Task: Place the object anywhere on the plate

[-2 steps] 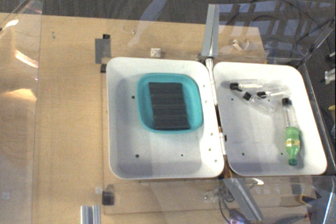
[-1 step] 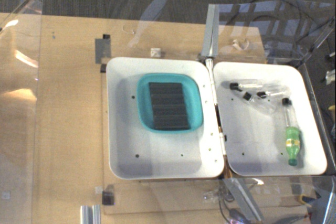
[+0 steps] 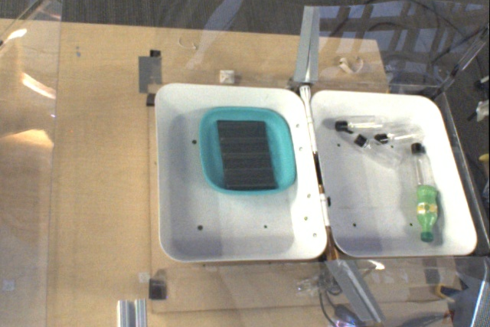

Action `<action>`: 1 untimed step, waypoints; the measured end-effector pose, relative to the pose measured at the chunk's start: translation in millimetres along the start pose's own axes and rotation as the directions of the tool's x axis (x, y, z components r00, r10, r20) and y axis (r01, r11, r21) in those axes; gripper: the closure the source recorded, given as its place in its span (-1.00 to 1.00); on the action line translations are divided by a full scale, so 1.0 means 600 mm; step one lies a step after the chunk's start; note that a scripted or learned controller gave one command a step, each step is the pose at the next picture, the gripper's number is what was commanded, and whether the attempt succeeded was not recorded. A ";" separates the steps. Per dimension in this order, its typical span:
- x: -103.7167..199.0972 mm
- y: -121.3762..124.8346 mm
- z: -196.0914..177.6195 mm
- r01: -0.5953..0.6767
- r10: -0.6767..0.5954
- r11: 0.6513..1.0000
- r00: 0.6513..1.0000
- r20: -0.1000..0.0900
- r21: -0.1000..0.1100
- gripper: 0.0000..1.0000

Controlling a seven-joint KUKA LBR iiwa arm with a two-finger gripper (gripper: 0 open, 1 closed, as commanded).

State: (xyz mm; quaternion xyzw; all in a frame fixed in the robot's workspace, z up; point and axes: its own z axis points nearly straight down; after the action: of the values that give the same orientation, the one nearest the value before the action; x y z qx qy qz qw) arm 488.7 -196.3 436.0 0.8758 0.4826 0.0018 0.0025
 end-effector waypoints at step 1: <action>-0.001 0.000 0.000 -0.131 0.131 0.991 0.991 -0.001 0.000 -1.00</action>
State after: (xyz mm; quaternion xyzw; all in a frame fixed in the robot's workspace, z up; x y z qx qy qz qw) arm 488.4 -197.1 436.2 0.9057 0.4240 0.0023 0.0021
